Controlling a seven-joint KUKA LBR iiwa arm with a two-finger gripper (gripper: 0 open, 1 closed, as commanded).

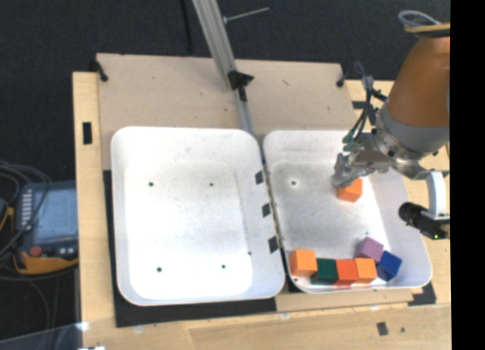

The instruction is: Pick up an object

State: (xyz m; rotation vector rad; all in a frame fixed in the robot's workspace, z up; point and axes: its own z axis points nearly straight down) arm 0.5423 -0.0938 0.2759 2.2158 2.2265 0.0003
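In the right bin (303, 151), my gripper (345, 177) hangs over the upper middle, shut on a small orange block (350, 191). The block sticks out below the fingertips, tilted, and looks raised off the bin floor. Along the bin's front edge lies a row of blocks: orange (305, 260), dark green (326, 270), red-orange (347, 270), orange (365, 268) and blue (389, 264). A purple block (371, 248) sits just behind the row. The arm's orange band (424, 76) rises to the upper right.
The left bin (121, 212) lies beside the right one, with dark clips (267, 208) along the shared edge. A metal pole (220, 38) slants down to the bins' back seam. A black fitting (420, 218) sits at the right bin's right rim.
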